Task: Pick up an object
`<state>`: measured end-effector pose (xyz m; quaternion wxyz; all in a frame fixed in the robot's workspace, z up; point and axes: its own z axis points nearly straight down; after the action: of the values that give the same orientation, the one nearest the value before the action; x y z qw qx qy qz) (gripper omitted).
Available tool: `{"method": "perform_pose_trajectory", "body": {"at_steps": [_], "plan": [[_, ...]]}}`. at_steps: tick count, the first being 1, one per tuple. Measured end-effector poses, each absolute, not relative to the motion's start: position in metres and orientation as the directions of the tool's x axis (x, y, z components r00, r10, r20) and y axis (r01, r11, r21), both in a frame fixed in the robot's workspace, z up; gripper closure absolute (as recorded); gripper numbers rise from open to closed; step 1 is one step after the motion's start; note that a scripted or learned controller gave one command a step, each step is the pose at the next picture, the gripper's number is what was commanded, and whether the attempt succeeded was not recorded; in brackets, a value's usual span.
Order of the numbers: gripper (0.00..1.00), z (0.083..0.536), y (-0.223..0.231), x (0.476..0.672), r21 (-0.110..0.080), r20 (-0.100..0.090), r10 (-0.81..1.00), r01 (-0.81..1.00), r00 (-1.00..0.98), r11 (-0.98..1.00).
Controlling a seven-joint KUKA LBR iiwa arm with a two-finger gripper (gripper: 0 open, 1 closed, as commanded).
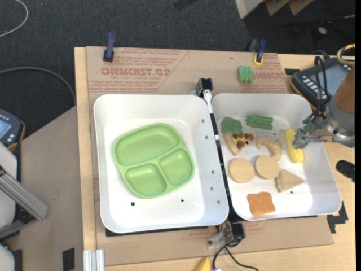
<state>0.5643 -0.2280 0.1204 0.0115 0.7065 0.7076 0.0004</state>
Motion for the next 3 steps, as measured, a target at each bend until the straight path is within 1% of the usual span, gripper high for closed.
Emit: {"method": "perform_pose_trajectory", "body": {"at_steps": [1, 2, 3], "plan": [[1.0, 0.151, -0.134, 0.537, -0.004, 0.003, 1.0, 1.0, -0.004, 0.004], [1.0, 0.205, -0.002, 0.516, 0.004, 0.004, 1.0, 1.0, -0.013, 0.013], [1.0, 0.183, 0.088, 0.481, -0.006, 0.003, 1.0, 1.0, -0.008, 0.008]]}}
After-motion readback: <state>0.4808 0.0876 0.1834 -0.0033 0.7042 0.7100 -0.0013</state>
